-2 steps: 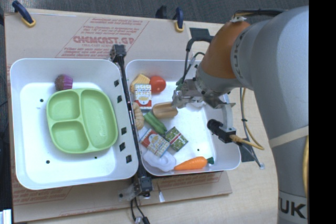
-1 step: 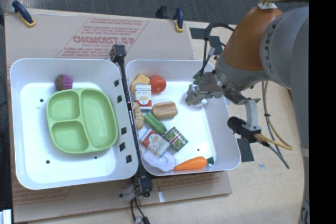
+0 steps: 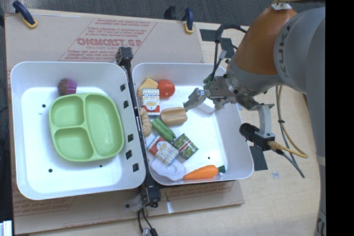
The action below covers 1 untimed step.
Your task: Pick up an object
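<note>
Two jaws (image 3: 194, 98) apart, beside hot-dog bun (image 3: 173, 115).

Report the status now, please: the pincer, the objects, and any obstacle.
Pincer low over right white bin, nothing seen held. Nearest: tan bread roll, red round tomato. Orange carrot at near wall. Green divided plate in left bin.

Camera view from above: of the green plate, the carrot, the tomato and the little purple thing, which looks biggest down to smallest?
1. Green plate, by far the largest.
2. Carrot.
3. Tomato and purple thing look about alike in size, so I won't rank them.
</note>
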Motion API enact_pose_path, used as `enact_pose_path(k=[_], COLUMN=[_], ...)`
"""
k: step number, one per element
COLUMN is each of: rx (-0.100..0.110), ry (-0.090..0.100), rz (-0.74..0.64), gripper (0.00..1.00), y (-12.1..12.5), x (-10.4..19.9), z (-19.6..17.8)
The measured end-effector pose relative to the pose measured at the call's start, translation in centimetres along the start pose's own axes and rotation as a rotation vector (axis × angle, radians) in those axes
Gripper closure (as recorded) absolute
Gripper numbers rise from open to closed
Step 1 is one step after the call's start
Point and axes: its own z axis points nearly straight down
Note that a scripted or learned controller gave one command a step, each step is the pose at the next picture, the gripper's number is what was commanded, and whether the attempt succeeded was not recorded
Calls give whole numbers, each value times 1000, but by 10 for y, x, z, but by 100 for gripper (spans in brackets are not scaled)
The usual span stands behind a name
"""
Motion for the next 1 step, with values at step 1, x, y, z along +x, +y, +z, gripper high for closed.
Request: enact_pose_path(k=[1], rx=[12], ry=[3], rz=[-2], gripper=[0], y=[96], x=[-15], z=[131])
